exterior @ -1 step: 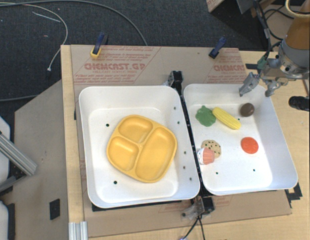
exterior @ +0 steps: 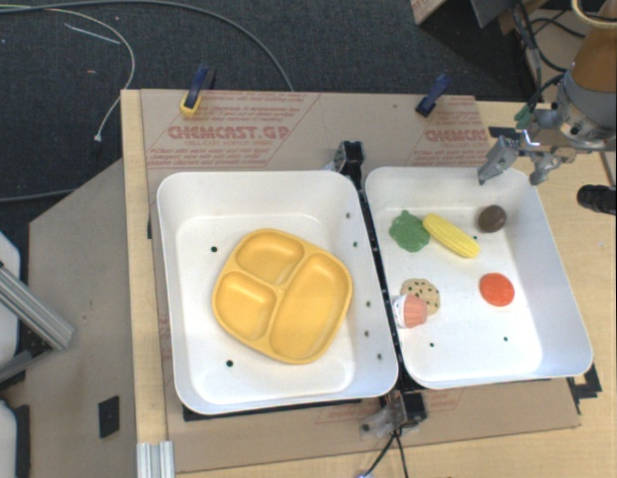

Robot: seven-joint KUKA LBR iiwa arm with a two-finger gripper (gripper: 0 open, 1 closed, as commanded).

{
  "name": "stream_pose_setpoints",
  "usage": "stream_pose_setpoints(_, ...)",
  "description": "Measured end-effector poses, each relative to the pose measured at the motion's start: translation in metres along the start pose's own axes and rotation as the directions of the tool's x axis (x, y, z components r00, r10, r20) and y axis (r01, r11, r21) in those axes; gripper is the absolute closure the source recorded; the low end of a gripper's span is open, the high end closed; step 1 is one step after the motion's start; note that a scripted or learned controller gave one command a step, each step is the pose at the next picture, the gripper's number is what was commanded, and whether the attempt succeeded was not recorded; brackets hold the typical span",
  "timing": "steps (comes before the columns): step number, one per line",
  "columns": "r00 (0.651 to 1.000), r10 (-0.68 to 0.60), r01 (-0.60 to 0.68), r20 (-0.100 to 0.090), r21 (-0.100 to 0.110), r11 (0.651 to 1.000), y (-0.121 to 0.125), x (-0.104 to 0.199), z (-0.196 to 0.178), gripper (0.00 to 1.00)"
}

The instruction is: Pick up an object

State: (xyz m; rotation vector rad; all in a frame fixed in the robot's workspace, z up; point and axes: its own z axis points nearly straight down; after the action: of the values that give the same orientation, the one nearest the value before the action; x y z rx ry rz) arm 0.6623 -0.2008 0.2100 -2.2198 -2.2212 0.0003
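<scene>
Dark carpet strewn with grey cables surrounds a cardboard-topped bench where two shallow white bins sit side by side. At the bench's far right corner, the grey arm with its orange band reaches in, and its gripper hangs over the far rim of the right bin, its two fingers spread apart with nothing between them. Closest to it, just inside that bin's far right corner, lies a small dark brown round object. Beside this, toward the bin's far left, a yellow corn cob lies at a slant, its end touching a green leafy toy vegetable. An orange-red round piece rests near the bin's right wall, well apart from a speckled cookie at the left wall, which overlaps a pink and white piece. Across the black clamps that join the two bins, the left bin carries a yellow divided plate with three compartments, lying near the bin's middle. Two blue clips pin the cardboard along the bench's far edge, one toward the left corner and one above the right bin.
</scene>
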Motion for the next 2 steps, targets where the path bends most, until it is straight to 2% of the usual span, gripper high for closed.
stream_pose_setpoints(1,1.0,0.0,0.0,0.0,0.003,1.0,-0.008,0.001,0.045,0.0)
stream_pose_setpoints(2,1.0,-0.002,0.002,0.005,-0.006,1.0,-0.007,0.004,0.102,0.0)
